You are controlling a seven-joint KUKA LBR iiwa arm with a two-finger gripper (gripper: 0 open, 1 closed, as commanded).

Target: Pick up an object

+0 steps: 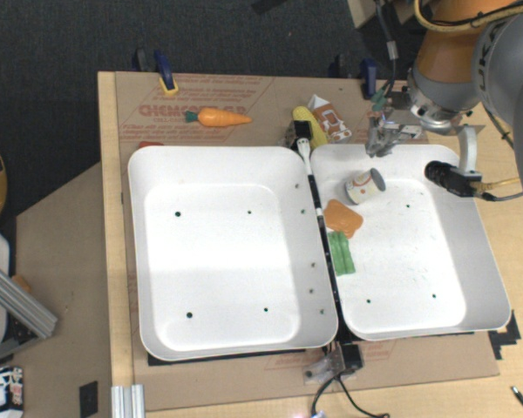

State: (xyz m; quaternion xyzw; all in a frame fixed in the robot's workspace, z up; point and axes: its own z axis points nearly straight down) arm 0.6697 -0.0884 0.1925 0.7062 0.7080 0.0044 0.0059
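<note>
A small white and grey object (364, 185) lies in the right bin (436, 268) near its far left corner, with an orange lump (343, 219) and a green strip (342, 253) just beside it along the divider. The gripper (382, 139) hangs over the bin's far rim, near the white object but apart from it, likely poised to descend; whether it is apart or together I cannot tell. Nothing sits between its tips. A toy carrot (218, 117) rests outside on the cardboard.

Two white bins (218, 338) — one toy carrot (218, 118), one orange piece (343, 219), one green strip (342, 254), one small cup (363, 186).
</note>
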